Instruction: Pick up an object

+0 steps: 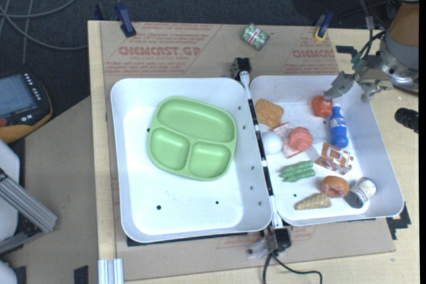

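The right bin (383, 143) holds several small items: a red piece (322, 106), a blue bottle (338, 129), a tan chip-shaped piece (269, 112), a white egg (273, 142), a red ball on a clear wrapper (300, 139), green beans (297, 171), an orange-and-white waffle (335, 157), a donut (334, 185), a cone (313, 201) and a small can (361, 192). My gripper (351, 88) hovers over the bin's far right corner, just up and right of the red piece. Its fingers (336, 86) are spread, and it is open with nothing between them.
The left bin (133, 196) carries a green divided plate (193, 138). A small green wrapped object (254, 36) lies on the cardboard behind the bins. Blue clamps (124, 18) grip the board's far edge. A black post (241, 67) stands between the bins at the back.
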Available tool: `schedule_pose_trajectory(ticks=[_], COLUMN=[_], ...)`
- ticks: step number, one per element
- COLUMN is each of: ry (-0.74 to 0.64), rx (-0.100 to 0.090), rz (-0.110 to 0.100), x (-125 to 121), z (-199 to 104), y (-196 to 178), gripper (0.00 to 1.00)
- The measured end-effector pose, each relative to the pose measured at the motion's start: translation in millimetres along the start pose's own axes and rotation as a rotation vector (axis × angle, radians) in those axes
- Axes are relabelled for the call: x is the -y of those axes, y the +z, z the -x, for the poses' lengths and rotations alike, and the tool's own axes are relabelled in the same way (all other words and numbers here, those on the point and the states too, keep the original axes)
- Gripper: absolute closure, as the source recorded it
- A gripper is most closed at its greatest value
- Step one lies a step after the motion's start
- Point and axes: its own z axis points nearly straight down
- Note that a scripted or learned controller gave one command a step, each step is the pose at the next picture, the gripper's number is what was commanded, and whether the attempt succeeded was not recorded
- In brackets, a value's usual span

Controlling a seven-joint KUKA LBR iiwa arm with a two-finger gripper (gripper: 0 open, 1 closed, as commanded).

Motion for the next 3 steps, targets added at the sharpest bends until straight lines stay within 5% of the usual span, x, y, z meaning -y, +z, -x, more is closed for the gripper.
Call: schedule_pose_trajectory(ticks=[1, 2, 3], ry=[-0.002, -0.003, -0.001], rx=[-0.002, 0.002, 0.000], rz=[-0.004, 0.001, 0.004], x=[-43, -44, -45], z=[17, 17, -63], y=[118, 105, 25], gripper=[0.00, 1.00, 1.00])
